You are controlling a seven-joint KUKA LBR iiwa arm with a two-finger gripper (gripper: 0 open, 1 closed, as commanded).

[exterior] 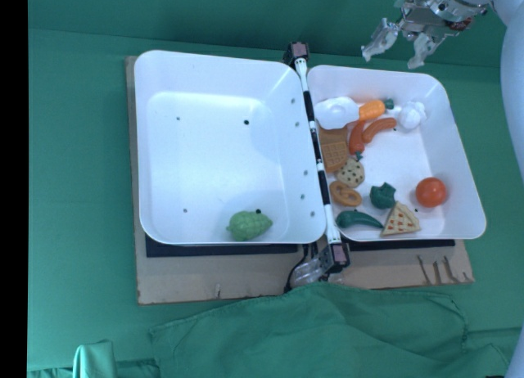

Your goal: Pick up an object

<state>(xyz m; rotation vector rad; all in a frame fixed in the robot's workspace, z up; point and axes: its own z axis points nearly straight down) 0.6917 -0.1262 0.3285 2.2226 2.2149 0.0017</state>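
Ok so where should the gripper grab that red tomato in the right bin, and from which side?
Take the tomato across its round middle, coming straight down from above. It sits apart from the other food, near the right bin's right wall, so fingers probably fit on either side. The gripper hangs open above the bin's far edge.

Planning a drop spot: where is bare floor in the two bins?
Left bin: floor bare apart from the green toy at its near edge. Right bin: bare patch between sausages, tomato and right wall; crowded along the divider side.
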